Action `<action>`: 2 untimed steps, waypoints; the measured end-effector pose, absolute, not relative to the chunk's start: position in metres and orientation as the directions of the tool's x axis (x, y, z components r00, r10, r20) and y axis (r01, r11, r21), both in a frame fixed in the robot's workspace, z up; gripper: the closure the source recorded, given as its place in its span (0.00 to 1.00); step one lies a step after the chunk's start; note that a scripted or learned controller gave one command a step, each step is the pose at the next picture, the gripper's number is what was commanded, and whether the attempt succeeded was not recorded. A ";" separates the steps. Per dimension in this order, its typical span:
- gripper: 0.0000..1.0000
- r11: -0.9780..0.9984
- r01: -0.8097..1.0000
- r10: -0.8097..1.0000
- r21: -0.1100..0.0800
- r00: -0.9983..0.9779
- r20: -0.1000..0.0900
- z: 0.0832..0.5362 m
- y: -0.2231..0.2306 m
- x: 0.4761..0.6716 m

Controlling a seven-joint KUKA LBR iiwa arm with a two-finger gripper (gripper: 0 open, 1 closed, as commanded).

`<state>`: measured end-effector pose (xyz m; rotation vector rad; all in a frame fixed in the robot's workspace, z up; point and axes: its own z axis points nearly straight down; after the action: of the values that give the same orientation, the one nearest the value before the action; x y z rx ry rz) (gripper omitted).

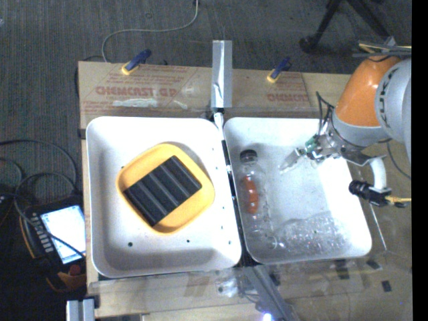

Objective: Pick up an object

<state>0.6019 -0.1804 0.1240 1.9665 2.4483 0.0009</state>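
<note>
Above right bin [361,236], perhaps empty gripper [294,159]

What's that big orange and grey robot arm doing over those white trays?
The grey and orange robot arm is reaching over the right white bin, trying to pick something up. In that bin lie a clear plastic bottle with an orange label and some crinkly clear plastic. The left white bin holds a yellow and black ridged block.

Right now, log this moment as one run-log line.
arm: over right bin far side | gripper: finger state unclear | left bin: yellow tray | right bin: clear bottle, clear plastic piece | pick: not confirmed
</note>
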 end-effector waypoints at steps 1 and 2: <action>0.00 0.168 0.986 0.986 -0.001 -0.168 -0.001 0.146 -0.103 0.627; 0.00 0.131 0.991 0.991 -0.002 -0.131 -0.001 0.184 -0.077 0.551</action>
<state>0.5514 -0.0771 0.1836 2.0710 2.3624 -0.0035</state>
